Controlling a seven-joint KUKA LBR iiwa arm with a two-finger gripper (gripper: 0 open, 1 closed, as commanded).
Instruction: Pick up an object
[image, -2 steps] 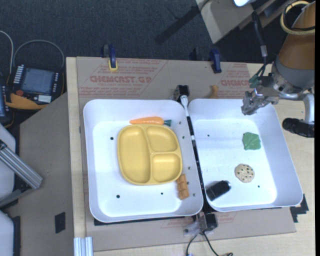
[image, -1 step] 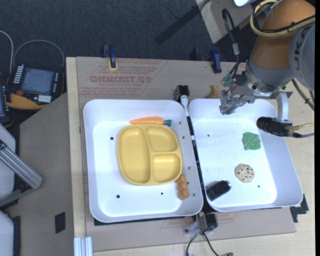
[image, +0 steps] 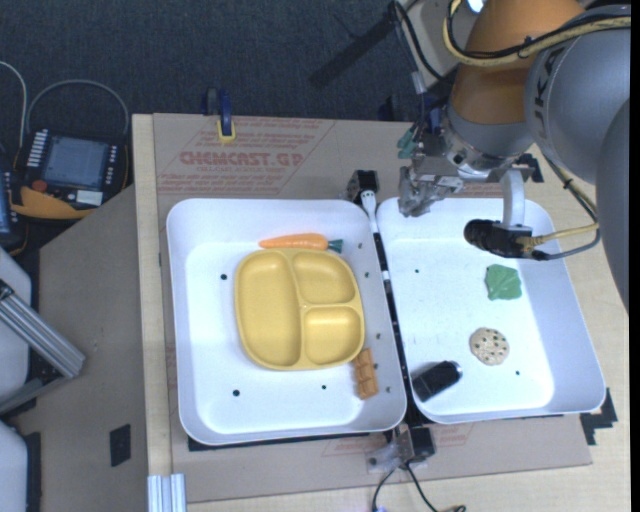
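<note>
Tool (image: 418, 203) over right bin (image: 570, 330) rear-left corner, nothing visibly held.

Two white bins (image: 190, 300), one yellow tray (image: 297, 308), one carrot (image: 295, 241), one cookie (image: 489, 346), one green piece (image: 503, 282).

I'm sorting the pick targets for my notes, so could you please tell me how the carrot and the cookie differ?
The carrot is long, thin and orange with a green tip; the cookie is round, flat, pale and speckled dark. The carrot lies in the left bin, against the far edge of the yellow divided plate; the cookie lies alone in the right bin, touching nothing. Both rest flat on a bin floor, away from the gripper.
</note>
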